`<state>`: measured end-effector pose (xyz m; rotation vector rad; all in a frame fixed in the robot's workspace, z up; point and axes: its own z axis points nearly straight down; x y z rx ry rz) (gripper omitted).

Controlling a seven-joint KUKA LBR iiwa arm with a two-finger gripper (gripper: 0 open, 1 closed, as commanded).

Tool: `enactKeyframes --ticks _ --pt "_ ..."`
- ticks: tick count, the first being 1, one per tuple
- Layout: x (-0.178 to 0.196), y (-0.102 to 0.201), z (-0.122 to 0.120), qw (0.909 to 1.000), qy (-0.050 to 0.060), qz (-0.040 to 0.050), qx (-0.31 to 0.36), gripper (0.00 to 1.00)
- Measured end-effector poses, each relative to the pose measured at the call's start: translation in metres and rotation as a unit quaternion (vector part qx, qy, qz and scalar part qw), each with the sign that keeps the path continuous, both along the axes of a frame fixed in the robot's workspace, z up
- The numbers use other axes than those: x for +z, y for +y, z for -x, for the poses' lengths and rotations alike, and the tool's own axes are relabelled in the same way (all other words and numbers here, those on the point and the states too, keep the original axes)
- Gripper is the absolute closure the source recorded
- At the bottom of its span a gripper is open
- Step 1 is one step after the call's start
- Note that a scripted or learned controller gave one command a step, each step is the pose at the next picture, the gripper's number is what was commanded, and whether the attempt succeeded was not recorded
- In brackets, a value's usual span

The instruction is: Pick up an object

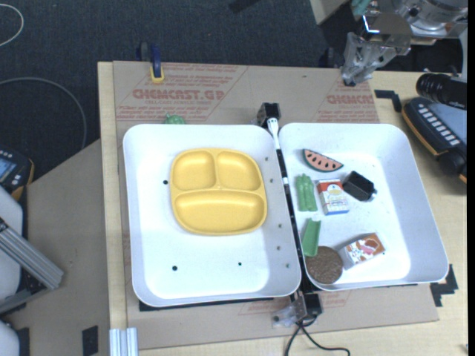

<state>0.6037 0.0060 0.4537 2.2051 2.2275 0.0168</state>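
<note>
My gripper (pixel 355 75) hangs above the bench behind the right bin (pixel 415 191), well clear of everything in it. Its fingertips sit close together and nothing shows between them. In the right bin lie a watermelon slice (pixel 322 160), a black block (pixel 359 185), a small red and white carton (pixel 333 196), two green pieces (pixel 305 193) (pixel 310 237), a brown round cookie (pixel 324 265) and a red snack packet (pixel 361 250).
The left bin (pixel 148 236) holds a yellow divided plate (pixel 217 191). A blue and yellow clamp (pixel 155 61) stands on the cardboard board at the back left. A black device (pixel 438 124) rests at the right of the bench.
</note>
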Motion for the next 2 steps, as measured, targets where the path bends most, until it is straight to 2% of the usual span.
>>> enactKeyframes --ticks 1,2 --pt "0.088 0.080 0.015 1.0000 0.000 -0.0010 0.000 1.00" --pt "0.083 -0.006 0.058 0.9999 0.007 0.0021 -0.009 1.00"
